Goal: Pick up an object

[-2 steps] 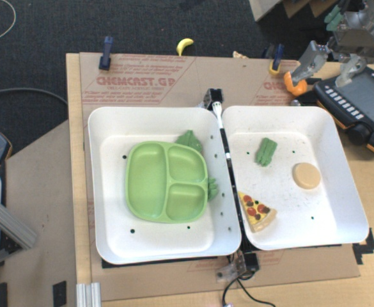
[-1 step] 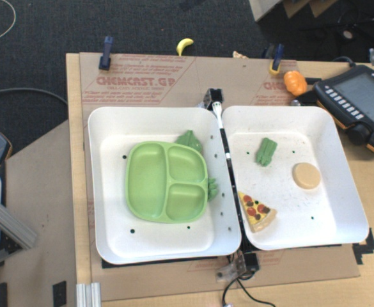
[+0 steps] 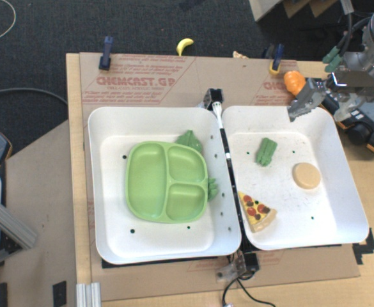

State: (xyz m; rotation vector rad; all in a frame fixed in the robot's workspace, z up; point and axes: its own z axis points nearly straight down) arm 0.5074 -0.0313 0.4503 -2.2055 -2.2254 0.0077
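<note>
A dark carpeted floor (image 3: 110,11) surrounds a desk (image 3: 366,178) topped with a brown cardboard sheet (image 3: 142,75) printed in red letters. Two blue clamps (image 3: 105,52) grip the sheet's far edge, and a small yellow banana (image 3: 185,45) lies on the floor just beyond that edge.

Two shallow white bins sit side by side on the sheet, touching along a black-clipped seam. The left bin (image 3: 103,190) carries a green divided plate (image 3: 167,181) lying flat, with a green leafy toy (image 3: 190,139) at its far rim and another green scrap (image 3: 212,187) at its right rim.

The right bin (image 3: 340,216) carries three things, well apart from one another: a green vegetable piece (image 3: 266,151) near the middle, a round tan biscuit (image 3: 307,176) to its right, and a pizza slice (image 3: 257,212) near the seam at the near side.

The arm (image 3: 366,50) enters from the upper right. Its pincer (image 3: 303,104) hangs at the far right corner of the right bin, above the rim, apart from all three things and with nothing between its fingers; how wide the fingers stand cannot be told. An orange ball (image 3: 293,81) rests on the sheet just beside the pincer, outside the bin.
</note>
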